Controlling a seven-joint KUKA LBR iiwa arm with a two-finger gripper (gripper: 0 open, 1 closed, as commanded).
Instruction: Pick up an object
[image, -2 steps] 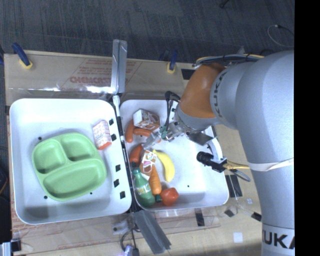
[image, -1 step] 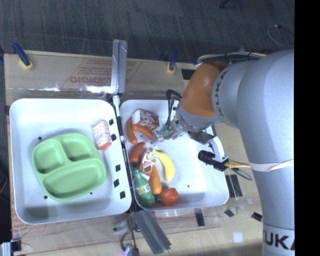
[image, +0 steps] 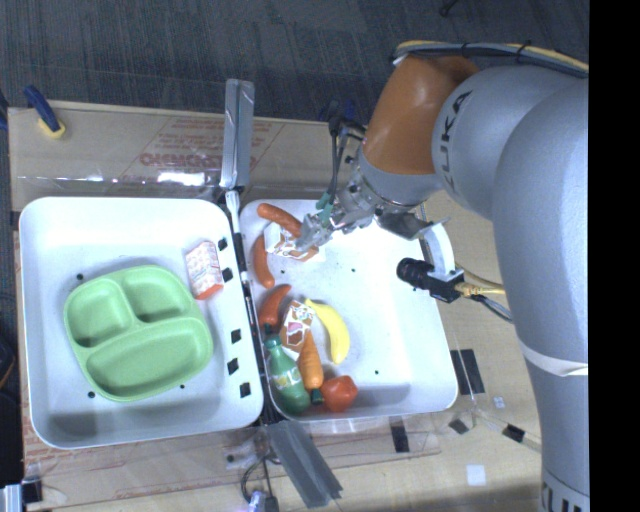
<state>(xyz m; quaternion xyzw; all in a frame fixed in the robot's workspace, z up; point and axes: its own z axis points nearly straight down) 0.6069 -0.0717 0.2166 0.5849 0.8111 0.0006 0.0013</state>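
- Camera view: the gripper (image: 322, 222) hangs low over the right bin's (image: 400, 330) upper left corner, just above a white-and-orange packet (image: 297, 247); whether it grips anything cannot be told.
- Sausages (image: 279, 216), a banana (image: 334, 330), carrot (image: 311, 362), tomato (image: 339, 392) and green bottle (image: 285, 375) crowd that bin's left side.
- The left bin (image: 60, 215) holds a green tray (image: 138, 331) and a small carton (image: 203, 270).

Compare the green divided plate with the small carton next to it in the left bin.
The green divided plate is far larger than the small carton. The plate is one plain green; the carton is white and orange-red with print too small to read. The plate is rounded, with three compartments; the carton is a boxy block. Both lie in the left bin, the carton just off the plate's upper right edge.
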